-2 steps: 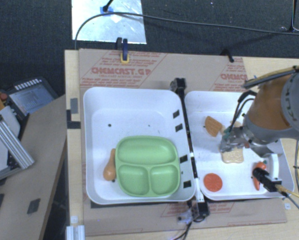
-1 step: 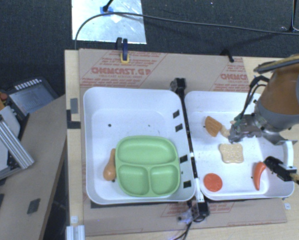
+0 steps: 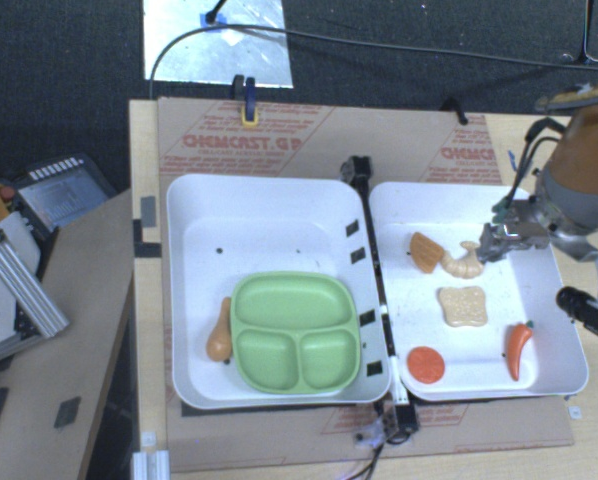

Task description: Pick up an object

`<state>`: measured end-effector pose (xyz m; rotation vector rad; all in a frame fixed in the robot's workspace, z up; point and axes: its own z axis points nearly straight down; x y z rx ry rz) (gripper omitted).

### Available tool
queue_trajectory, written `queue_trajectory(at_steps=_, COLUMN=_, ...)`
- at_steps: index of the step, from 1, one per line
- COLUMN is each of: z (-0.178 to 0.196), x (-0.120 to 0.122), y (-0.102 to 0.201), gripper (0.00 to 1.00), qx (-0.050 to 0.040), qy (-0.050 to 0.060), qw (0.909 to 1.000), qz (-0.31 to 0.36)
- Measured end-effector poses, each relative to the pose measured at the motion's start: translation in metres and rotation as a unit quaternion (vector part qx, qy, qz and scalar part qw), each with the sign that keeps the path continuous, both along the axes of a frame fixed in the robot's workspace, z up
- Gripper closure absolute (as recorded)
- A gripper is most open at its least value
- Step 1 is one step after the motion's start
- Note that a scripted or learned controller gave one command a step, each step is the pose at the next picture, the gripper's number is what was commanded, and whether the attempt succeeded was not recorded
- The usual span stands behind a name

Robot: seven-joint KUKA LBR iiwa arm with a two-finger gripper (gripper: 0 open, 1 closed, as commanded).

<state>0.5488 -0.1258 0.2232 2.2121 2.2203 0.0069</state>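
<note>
The right bin (image 3: 549, 368) holds several toy foods: an orange wedge (image 3: 426, 252), a pale shrimp-like piece (image 3: 463, 264), a tan cracker (image 3: 464, 307), a red disc (image 3: 426, 365) and an orange carrot (image 3: 518, 349). My gripper (image 3: 493, 241) reaches in from the right and sits low over this bin, right at the shrimp-like piece's upper right end. Whether it touches that piece is unclear. Nothing is visibly lifted.
The left bin (image 3: 194, 218) holds a green divided plate (image 3: 294, 330) with a tan drumstick-shaped toy (image 3: 220, 334) beside its left rim. A black clip strip (image 3: 371, 268) runs between the bins. A black part of the arm (image 3: 584, 308) overhangs the right bin's right rim.
</note>
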Motion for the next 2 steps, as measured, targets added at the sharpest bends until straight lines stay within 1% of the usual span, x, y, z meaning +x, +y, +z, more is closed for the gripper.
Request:
queue_trajectory(at_steps=1, z=0.03, x=0.001, y=0.0, gripper=1.0, qx=0.0005, qy=0.001, qw=1.0, qz=0.0)
queue_trajectory(at_steps=2, z=0.037, x=0.02, y=0.05, gripper=1.0, qx=0.0017, qy=0.002, qw=1.0, qz=0.003)
